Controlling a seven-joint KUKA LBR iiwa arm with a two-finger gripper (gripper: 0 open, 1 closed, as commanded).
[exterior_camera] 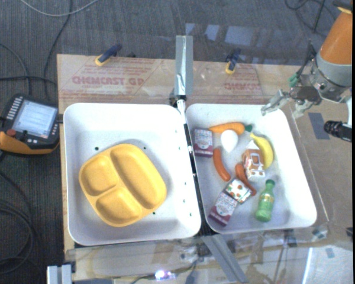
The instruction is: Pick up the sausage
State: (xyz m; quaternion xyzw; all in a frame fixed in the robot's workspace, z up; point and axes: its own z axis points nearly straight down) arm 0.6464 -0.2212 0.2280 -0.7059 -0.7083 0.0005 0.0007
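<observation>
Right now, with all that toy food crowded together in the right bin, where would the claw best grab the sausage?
Probably at the middle of the sausage, coming straight down, fingers closing across its narrow width. It lies flat and slightly curved; the egg crowds its upper end, and a carton sits near its lower end.

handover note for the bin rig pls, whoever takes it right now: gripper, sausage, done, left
Gripper: above the far right corner of the right bin, nothing between its fingers, which look spread apart.
Sausage: lying in the right bin, left of centre, below the white egg, beside the dark carton. A second reddish link lies near the small milk carton.
Done: nothing picked.
Left: descend, grasp, lift.
</observation>
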